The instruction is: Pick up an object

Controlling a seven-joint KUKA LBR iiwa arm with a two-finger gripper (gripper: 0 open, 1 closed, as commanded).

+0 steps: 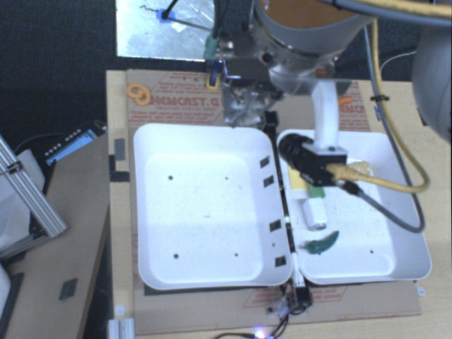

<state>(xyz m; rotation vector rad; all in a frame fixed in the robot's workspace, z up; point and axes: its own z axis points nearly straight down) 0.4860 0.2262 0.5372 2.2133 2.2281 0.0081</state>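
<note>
Reaching in from the right, the grey arm (318,20) with its orange band hangs over the far rim between two smooth white bins. Under the bins lies a cardboard sheet (183,99) with red print too blurred to read. The left bin (205,203) is bare plastic. The right bin (381,260) holds a white blocky piece (315,214) and a curved green object (322,244). How the gripper (244,108) stands cannot be told.
</note>
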